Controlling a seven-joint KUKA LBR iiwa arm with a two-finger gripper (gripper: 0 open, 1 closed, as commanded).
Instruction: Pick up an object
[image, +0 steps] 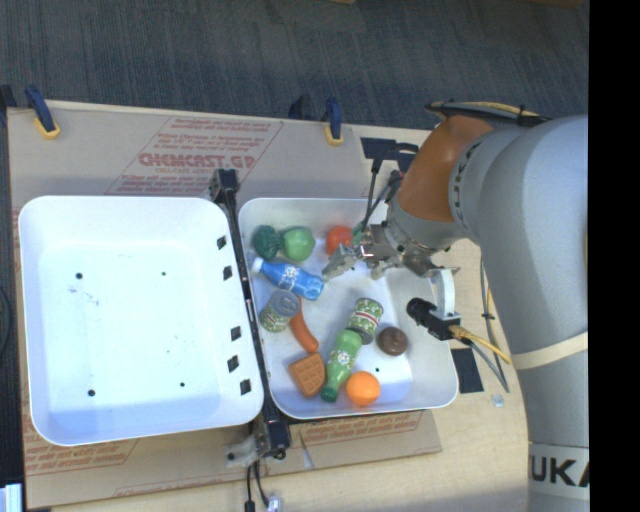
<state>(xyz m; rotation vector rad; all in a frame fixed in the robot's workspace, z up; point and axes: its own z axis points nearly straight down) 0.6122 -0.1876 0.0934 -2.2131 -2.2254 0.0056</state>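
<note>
The right bin (432, 378) holds several small items. Along its far side lie a dark green piece (266, 241), a green apple (298, 243) and a red tomato (339, 238). Below them are a blue bottle (290, 278), a grey can (279, 310), a carrot (304, 332), a green bottle (343, 362), a green-and-white can (367, 315), a brown round piece (392, 342), an orange (363, 389) and a brown waffle (309, 374). My gripper (352, 259) hangs over this bin's upper middle, just right of the blue bottle and below the tomato.
The left bin (40, 225) sits beside the right one, with a black divider bar (240, 290) between them. The arm's grey body (530, 250) covers the right bin's right edge. Blue clamps (333, 118) hold the cardboard at the far edge.
</note>
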